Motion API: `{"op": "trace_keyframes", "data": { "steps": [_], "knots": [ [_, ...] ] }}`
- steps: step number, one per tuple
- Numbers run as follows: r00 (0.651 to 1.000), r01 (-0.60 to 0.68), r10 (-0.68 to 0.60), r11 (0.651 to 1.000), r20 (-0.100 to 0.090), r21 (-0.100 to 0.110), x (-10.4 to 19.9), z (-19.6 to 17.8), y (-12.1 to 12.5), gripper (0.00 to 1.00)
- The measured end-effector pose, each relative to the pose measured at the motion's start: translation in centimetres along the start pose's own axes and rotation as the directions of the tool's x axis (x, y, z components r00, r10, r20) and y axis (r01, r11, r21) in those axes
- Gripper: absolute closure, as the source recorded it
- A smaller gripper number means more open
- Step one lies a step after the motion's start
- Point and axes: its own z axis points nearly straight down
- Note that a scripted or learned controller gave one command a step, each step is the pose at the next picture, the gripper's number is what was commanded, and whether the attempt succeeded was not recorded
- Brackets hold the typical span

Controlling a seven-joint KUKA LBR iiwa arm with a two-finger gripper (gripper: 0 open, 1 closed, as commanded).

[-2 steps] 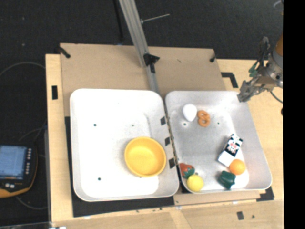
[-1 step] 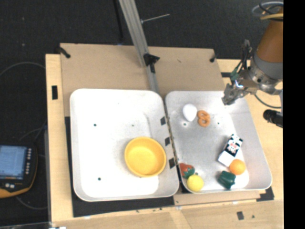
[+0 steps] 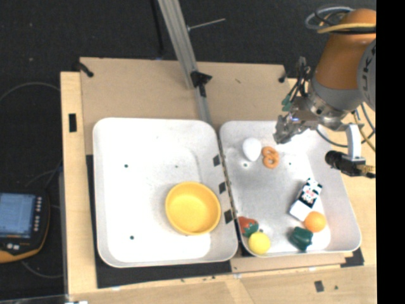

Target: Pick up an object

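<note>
While the arm reaches in from the right, these lines go from the gripper outward.

Gripper: the gripper (image 3: 286, 130) hangs low over the back part of the right bin (image 3: 269, 198); whether it is open or closed cannot be told, and nothing can be seen held in it.

Nearest things: a small orange pretzel-shaped piece (image 3: 270, 158) lies just below and left of the gripper, with a white egg-shaped thing (image 3: 252, 149) just beside it. By position, the pretzel piece looks the likeliest target.

Farther things: near the bin's front right sit a white and black box (image 3: 305, 199), an orange ball (image 3: 314, 221) touching its lower end, and a dark green piece (image 3: 301, 237). At the front left corner lie a yellow ball (image 3: 259, 242) and a red and green piece (image 3: 247, 224), crowded against the wall and probably harder to grasp.

Left bin: the left bin (image 3: 139, 151) holds a yellow bowl (image 3: 192, 208), well apart from the gripper.

Arm: grey with an orange band (image 3: 345, 52), angled down from the upper right.

Progress: judging from this, no object has been lifted yet.
</note>
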Motion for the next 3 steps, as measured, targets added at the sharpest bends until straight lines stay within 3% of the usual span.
{"op": "trace_keyframes", "data": {
  "steps": [1,2,3],
  "knots": [
    [1.000,0.000,0.000,1.000,0.000,0.000,5.2,0.2,-0.7,1.00],
    [1.000,0.002,-0.002,1.000,-0.001,-0.002,10.5,-0.9,-0.1,1.00],
    [1.000,0.001,-0.001,1.000,-0.001,0.002,16.1,0.5,0.5,1.00]
  ]
}}
